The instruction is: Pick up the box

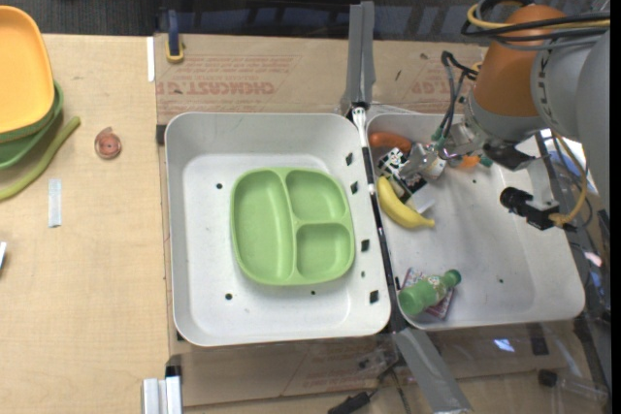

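Note:
A small dark box with white marks (392,167) lies in the upper left corner of the right bin (505,276), partly hidden by the gripper and by the top end of a banana (404,207). My gripper (417,164) is low in that corner, pointing left, right against the box. I cannot see whether anything is between its tips. The grey arm with its orange band (509,78) reaches in from the right.
A red-orange item (388,141) sits by the bin wall behind the box. A green bottle (428,290) lies on a purple packet (444,305) at the right bin's front left. The left bin (194,247) holds a green divided plate (292,226).

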`<state>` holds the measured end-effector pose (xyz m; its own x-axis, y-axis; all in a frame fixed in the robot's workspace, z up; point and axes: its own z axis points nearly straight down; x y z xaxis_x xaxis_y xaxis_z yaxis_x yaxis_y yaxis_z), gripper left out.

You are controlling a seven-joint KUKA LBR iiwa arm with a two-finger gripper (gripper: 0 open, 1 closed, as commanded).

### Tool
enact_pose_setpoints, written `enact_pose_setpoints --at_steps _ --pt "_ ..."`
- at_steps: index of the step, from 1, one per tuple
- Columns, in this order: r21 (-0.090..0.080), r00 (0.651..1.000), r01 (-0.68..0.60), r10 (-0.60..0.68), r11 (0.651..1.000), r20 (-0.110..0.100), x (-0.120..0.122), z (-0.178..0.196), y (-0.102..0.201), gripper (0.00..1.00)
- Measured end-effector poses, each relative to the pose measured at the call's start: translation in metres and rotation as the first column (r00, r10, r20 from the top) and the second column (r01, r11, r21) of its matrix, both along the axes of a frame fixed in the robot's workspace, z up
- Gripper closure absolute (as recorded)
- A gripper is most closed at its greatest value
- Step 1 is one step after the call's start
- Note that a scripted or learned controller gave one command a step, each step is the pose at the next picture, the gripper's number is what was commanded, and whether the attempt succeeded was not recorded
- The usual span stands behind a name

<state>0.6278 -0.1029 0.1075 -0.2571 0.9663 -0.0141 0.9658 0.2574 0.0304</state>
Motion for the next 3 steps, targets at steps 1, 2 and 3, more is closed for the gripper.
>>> enact_pose_setpoints --at_steps 1,2,3 --pt "0.002 1.000 -0.003 0.003 1.000 0.000 0.001 0.010 0.001 1.00" --pt "0.004 0.978 -0.204 0.204 0.979 -0.033 -0.051 0.099 -0.008 1.00" --pt "0.004 0.932 -0.362 0.362 0.932 -0.032 -0.032 0.100 -0.046 1.00"
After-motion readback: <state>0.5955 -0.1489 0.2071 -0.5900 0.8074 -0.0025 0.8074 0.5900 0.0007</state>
